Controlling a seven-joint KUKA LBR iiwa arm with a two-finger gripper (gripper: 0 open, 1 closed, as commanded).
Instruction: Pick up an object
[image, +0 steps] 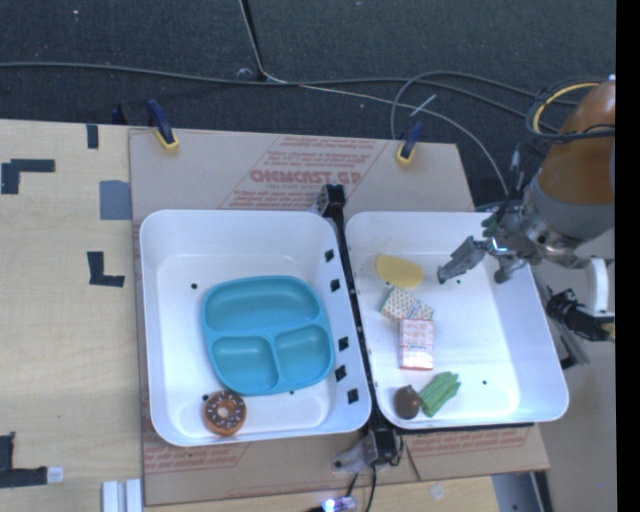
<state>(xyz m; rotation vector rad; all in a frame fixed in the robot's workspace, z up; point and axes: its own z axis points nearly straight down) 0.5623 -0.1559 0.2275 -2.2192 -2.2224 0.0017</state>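
The left bin (160, 300) is holding a blue tray (268, 335) and a doughnut (224, 412), while the right bin (520, 340) is holding a yellow piece (399, 270), two packets, a green toy and a brown lump, the gripper (478, 258) hovering spread and empty, its arm cut off at the frame edge.

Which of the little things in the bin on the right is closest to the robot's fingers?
The yellow piece at the top of the cluster. It lies nearest the gripper; the patterned packet, pink box, green toy and brown ball sit farther down.
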